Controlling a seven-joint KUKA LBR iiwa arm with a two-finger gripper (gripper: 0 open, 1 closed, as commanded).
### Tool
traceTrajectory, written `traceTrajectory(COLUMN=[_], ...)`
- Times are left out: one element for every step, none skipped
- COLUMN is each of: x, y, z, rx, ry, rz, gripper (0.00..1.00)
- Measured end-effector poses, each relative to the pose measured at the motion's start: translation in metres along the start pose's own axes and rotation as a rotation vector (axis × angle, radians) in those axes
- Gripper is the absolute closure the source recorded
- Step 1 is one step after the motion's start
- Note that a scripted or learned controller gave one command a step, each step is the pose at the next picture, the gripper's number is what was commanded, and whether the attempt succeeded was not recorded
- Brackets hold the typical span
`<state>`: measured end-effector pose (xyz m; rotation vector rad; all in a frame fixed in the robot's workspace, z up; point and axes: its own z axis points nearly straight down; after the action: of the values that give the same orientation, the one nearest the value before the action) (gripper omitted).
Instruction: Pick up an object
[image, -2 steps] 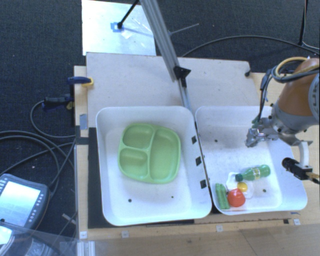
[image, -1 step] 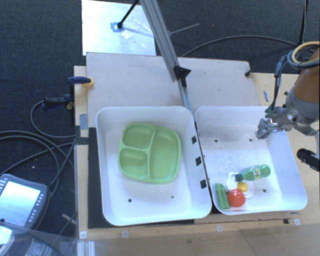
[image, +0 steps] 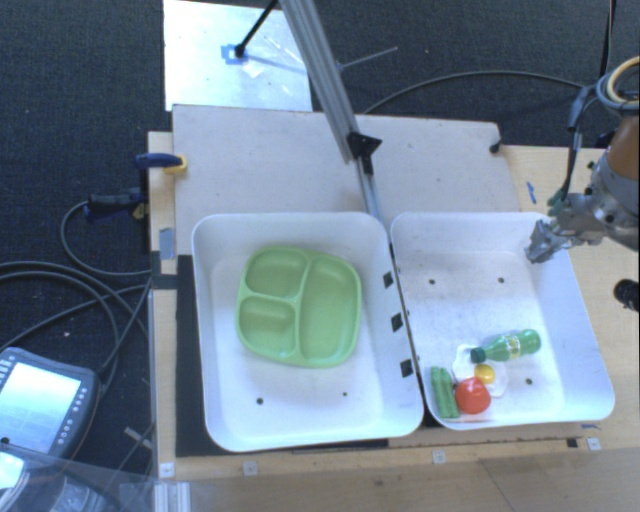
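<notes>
- Gripper (image: 541, 246) is parked over the far right edge of the right bin (image: 575, 300). Honestly can't tell how it's set, too small and blurry, and I see nothing in it.
- The pickable stuff is bunched in that bin's near corner: green bottle (image: 508, 346), red tomato (image: 473, 397), fried egg (image: 483, 374), green pod (image: 442, 391).
- I'd go for the bottle, across its narrow side, since it's the least crowded.
</notes>
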<state>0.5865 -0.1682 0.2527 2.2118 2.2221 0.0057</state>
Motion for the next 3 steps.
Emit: traceTrajectory(x=[0.052,0.104,0.152], y=[-0.004,-0.009,-0.01], z=[-0.007,-0.01,-0.012], rx=[0.005,0.006,0.006], ry=[0.003,0.004,0.004], rz=[-0.006,-0.007,-0.007], gripper=[1.0,1.0,1.0])
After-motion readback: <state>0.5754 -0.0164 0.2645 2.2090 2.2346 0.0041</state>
